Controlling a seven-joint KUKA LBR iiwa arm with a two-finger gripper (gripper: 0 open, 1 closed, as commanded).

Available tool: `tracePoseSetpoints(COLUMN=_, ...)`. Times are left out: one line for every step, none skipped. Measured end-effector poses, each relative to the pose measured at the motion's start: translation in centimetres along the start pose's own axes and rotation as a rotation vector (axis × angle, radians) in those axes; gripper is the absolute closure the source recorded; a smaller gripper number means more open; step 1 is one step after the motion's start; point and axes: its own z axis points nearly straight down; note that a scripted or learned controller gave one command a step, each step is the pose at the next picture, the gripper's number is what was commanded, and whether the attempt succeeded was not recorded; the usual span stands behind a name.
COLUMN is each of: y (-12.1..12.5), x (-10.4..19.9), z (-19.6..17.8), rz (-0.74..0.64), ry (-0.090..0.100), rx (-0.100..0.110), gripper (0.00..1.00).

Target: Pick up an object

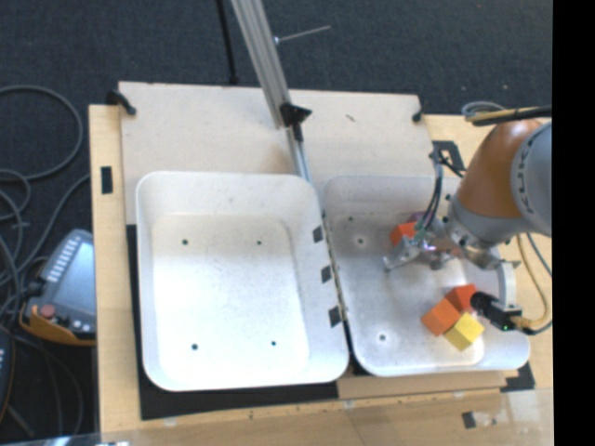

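Note:
My gripper (416, 249) hangs low over the right bin (372, 342), near its middle, at the end of the grey arm with the orange band (493, 170). A small orange-red object (404, 231) lies right beside the gripper, on its upper left side, partly hidden by it; I cannot tell whether it is held. Nearer the bin's front right corner sit an orange block (440, 319), a red-orange block (461, 296) and a yellow block (464, 334), close together and apart from the gripper.
The left bin (232, 277) stands beside the right one, with black clips along the shared edge. A slanted metal pole (265, 54) rises behind the bins. Cables and a handheld pendant (65, 286) lie off the bench at left.

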Motion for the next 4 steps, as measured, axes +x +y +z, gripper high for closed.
tracePoseSetpoints(y=2.0, x=1.3, z=-5.0, rz=-0.007, ry=0.0, rx=-0.003, gripper=0.0)
tracePoseSetpoints(y=3.9, x=0.1, z=-6.8, rz=-0.007, ry=0.0, rx=-0.001, gripper=0.0)
tracePoseSetpoints(y=9.5, x=-2.5, z=0.0, rz=-0.007, ry=-0.001, rx=-0.002, gripper=0.0)
tracePoseSetpoints(y=5.1, x=3.2, z=-0.2, rz=-0.008, ry=0.003, rx=0.004, gripper=0.0)
